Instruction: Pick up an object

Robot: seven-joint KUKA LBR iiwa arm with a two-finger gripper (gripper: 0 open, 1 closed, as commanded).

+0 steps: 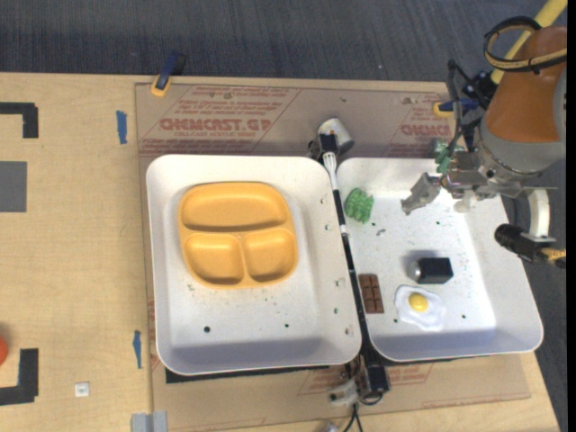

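1. I saw the hand (438,190) hovering over the right bin (504,327); its grip I could not tell.
2. Candidates: green toy (359,204), black block (431,269), fried egg (419,307), perhaps a chocolate bar (371,293).
3. I judged approach underway; next, descend squarely.

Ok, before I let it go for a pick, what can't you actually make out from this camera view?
- Gripper: small and blurred over the right bin; finger state cannot be told.
- Arm: cut off by the top and right edges of the camera view.
- Black object: too small to identify.
- Brown piece: lies by the bins' shared edge; too small to tell what it is.
- Green object: detail too fine to name.
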